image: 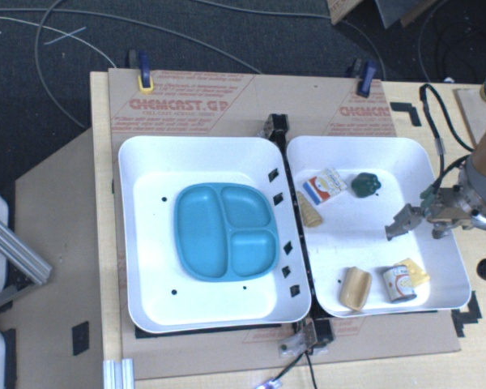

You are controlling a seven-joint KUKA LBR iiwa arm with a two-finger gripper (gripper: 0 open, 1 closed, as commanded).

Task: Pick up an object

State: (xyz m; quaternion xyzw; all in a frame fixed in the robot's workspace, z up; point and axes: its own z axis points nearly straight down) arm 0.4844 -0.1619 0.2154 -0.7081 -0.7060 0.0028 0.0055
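Gripper hangs low over the right bin, near its right side. I cannot tell how it is set, and nothing shows in it. Closest is the small can, just below it toward the front edge, with a yellow thing touching it. A tan cup lies left of the can. A green ball sits up and left. A little pack has red and blue marks, too small to read. The board behind the bins says CHEMCAST.
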